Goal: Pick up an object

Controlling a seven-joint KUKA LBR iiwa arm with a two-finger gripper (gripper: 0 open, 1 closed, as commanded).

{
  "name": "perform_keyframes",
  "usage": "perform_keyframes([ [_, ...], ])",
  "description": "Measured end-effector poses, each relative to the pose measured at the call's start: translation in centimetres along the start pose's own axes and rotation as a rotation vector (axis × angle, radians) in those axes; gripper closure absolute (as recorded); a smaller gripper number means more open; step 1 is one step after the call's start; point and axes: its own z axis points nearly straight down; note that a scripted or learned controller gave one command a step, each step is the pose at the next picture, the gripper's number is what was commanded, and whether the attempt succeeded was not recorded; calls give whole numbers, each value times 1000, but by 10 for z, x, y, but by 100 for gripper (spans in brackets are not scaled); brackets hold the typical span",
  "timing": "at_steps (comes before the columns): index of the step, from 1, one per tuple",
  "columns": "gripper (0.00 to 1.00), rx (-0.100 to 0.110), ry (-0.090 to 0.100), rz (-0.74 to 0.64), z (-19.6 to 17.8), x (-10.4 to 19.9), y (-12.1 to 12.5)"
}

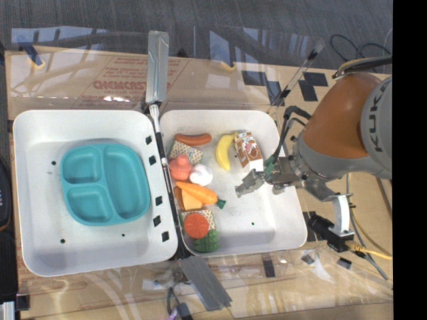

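1. Yellow plastic toy banana (224,151) lies near the right white bin's (287,227) far edge, beside a brown printed carton (248,149).
2. Likely light, stiff, slippery; grip across its middle.
3. Grey two-finger gripper (248,184) hovers just beside it, fingers slightly apart, holding nothing.

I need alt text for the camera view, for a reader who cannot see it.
A grey and orange robot arm holds its tool low over the right white bin, near toy food: banana, hot dog, carrot, tomato. The left bin holds a teal divided plate.
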Motion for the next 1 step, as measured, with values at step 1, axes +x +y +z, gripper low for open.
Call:
perform_keyframes([
  [1,0,4,1,32,110,-7,-4],
])
